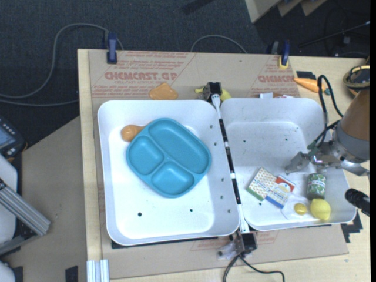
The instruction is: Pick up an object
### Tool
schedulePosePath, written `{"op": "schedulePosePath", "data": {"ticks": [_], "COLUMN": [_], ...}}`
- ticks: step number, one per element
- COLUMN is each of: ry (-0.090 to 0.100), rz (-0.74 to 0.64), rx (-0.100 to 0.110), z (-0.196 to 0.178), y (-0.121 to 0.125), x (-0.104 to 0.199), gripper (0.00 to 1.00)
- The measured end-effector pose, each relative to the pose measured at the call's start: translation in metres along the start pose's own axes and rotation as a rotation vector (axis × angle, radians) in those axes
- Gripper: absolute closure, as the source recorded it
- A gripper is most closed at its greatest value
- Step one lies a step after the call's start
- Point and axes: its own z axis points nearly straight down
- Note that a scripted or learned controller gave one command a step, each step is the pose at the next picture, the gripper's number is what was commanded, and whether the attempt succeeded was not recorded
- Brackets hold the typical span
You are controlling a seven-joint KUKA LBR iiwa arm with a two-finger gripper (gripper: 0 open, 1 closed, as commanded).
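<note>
Your hand [301,162] sits at 3 o'clock in the right bin [264,116], fingers spread apart, gripping nothing; the green bottle [316,185] stands just beside it at 5 o'clock, above the lemon [320,208]

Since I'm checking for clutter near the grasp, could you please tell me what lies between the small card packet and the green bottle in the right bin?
In the camera view, bare white bin floor separates the card packet from the green bottle.
</note>
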Motion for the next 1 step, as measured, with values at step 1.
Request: {"op": "schedulePosePath", "data": {"ticks": [1], "ry": [0.0], "rz": [-0.01], "rx": [-0.008], "z": [0.0351], "y": [0.039], "x": [0.0852], "gripper": [0.0]}}
